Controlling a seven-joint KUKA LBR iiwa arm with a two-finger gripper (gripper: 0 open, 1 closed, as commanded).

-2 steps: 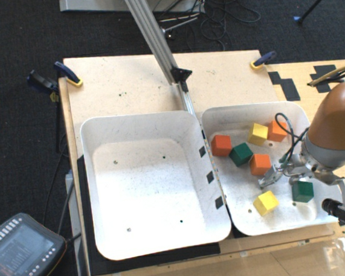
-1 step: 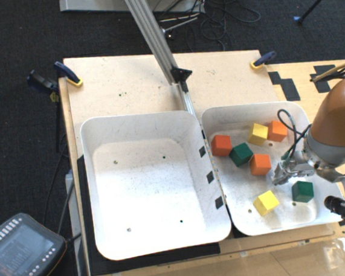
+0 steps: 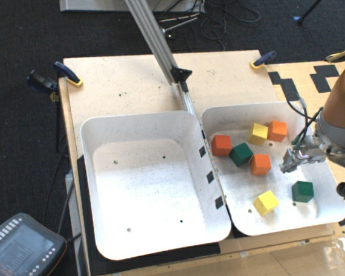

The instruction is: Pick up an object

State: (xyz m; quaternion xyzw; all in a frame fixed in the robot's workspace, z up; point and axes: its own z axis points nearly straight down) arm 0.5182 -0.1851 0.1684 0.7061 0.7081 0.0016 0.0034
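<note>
The right bin (image 3: 331, 210) holds seven small blocks; the gripper (image 3: 289, 163) hangs just right of an orange block (image 3: 260, 164), finger state not discernible. That block looks light, rigid and smooth; best taken across two opposite flat faces.

Two bins (image 3: 147, 185) of smooth, matt white plastic, finely speckled, rest on a pale, matt wooden bench (image 3: 131, 84). Coloured blocks (image 3: 242, 154) appear matt; the slanting rail (image 3: 153, 33) is brushed metal.

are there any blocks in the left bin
No, all seven blocks, such as the orange block, lie in the right bin; the left bin holds none.
</note>
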